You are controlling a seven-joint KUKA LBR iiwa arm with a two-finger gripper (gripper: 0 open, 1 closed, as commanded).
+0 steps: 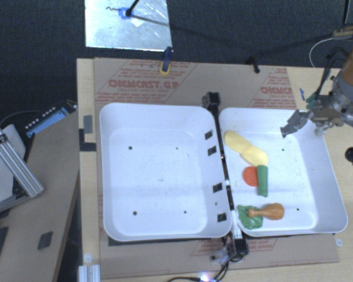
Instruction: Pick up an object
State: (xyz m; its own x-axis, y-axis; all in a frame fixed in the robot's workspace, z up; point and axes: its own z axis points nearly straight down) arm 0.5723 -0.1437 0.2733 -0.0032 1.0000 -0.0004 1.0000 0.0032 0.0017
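Below-left of your gripper [295,124], whose opening you can't judge, lies a yellow banana toy [246,148]. Looks light, smooth; pinch across its middle.

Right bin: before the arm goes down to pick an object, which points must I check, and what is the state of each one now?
1. Objects to pick lie in the right bin: ok. A yellow piece, a red piece, a green stick and an orange drumstick lie there.
2. Gripper carries nothing: ok, nothing shows between its fingers.
3. Gripper is above an object: not ok, it hangs over bare bin floor near the far right corner.
4. Target stands apart from its neighbours: not ok for the red piece and green stick, which touch.
5. Finger opening is wide enough: cannot tell.
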